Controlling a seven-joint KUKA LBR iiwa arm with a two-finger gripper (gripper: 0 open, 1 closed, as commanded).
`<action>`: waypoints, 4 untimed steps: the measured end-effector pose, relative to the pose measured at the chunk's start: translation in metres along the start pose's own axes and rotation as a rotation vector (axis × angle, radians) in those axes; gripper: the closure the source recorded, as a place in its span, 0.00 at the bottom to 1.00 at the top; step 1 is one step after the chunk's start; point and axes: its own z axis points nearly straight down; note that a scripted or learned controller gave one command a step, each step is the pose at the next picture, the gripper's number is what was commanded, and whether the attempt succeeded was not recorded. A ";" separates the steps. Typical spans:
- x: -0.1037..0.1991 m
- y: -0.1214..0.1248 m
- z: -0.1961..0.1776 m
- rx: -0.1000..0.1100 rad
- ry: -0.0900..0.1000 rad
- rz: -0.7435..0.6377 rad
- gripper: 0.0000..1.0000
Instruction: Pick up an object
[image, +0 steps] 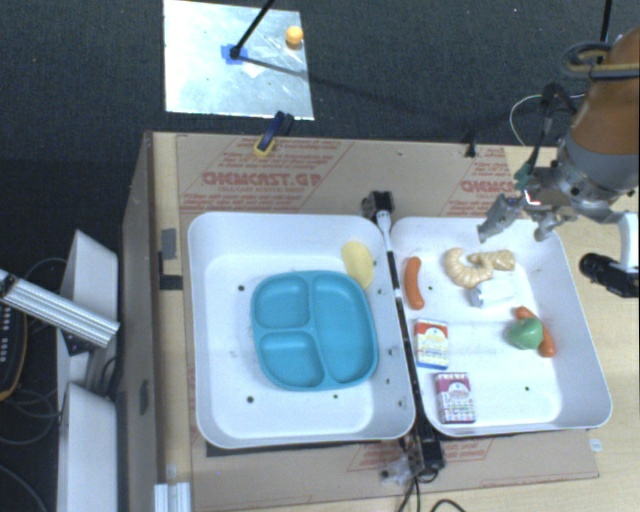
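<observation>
My gripper (520, 222) hangs above the far edge of the right bin (570, 300), its two fingers spread open with nothing between them. Just below and left of it lies a pale croissant-shaped pastry (478, 265). An orange sausage (413, 282) rests near the bin's left wall. A green vegetable with an orange piece (529, 331) sits toward the right side. Two small boxes lie in the near part, one red and white (432, 343) and one dark red (455, 397).
The left bin (225, 400) holds a blue divided plate (312, 329) and a yellow lemon-like piece (357, 261) at its far right corner. A black clamp (380, 205) sits where the bins meet. Cardboard (300, 170) lines the bench behind them.
</observation>
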 end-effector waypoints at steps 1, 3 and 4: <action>-0.017 0.000 0.109 0.005 0.000 0.002 0.00; -0.014 0.057 0.163 -0.014 -0.004 -0.004 1.00; -0.014 0.057 0.163 -0.014 -0.004 -0.005 0.00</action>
